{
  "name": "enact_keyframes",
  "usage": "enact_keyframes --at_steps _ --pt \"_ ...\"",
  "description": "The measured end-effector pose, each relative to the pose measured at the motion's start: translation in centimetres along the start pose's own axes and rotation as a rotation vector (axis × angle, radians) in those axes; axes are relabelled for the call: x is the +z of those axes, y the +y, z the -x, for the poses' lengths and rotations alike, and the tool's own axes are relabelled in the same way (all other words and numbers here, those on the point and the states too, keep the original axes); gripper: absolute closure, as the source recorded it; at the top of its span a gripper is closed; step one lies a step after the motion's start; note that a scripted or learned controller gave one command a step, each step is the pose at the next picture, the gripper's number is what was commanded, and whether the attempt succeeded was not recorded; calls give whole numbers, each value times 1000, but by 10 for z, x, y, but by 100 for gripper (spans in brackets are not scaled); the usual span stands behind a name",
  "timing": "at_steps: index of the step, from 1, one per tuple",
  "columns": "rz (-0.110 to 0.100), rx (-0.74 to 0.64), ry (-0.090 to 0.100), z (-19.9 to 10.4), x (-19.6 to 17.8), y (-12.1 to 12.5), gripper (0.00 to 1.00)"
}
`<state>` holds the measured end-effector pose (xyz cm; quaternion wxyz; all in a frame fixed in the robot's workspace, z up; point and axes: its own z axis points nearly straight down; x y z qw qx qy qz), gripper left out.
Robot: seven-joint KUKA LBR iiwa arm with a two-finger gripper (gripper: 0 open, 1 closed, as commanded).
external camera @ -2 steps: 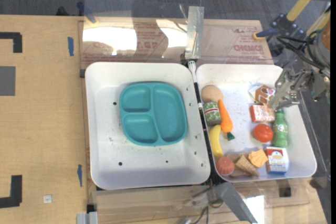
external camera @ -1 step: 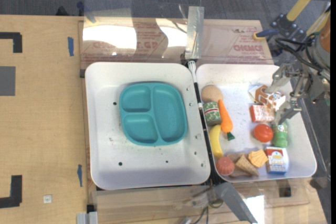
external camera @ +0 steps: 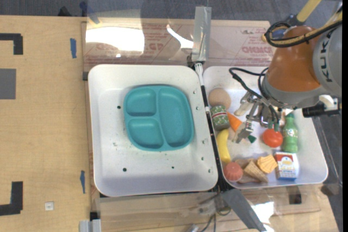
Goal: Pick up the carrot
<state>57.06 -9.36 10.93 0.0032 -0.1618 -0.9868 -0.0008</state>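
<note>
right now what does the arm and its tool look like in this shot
The arm is grey with a wide orange band above the wrist and dark lettering on the grey shell. Black cables loop around the orange part. The tool is bare silvery metal with thin fingers, reaching over the right bin.

Materials and finishes, both bins
Glossy white plastic bins (external camera: 103, 117); matt teal plastic divided plate (external camera: 159, 117); smooth plastic carrot (external camera: 234, 121); bare metal fingers (external camera: 243, 134); matt raw-wood surface (external camera: 41, 117).
</note>
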Motion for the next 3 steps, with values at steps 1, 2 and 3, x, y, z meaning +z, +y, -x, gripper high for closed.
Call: enact_keyframes --at_steps 1,2,3 --pt "3 39 -17 -4 19 -3 0" --pt "5 37 -29 -1 6 -1 100" --pt "5 0 -18 -49 -79 58 100"
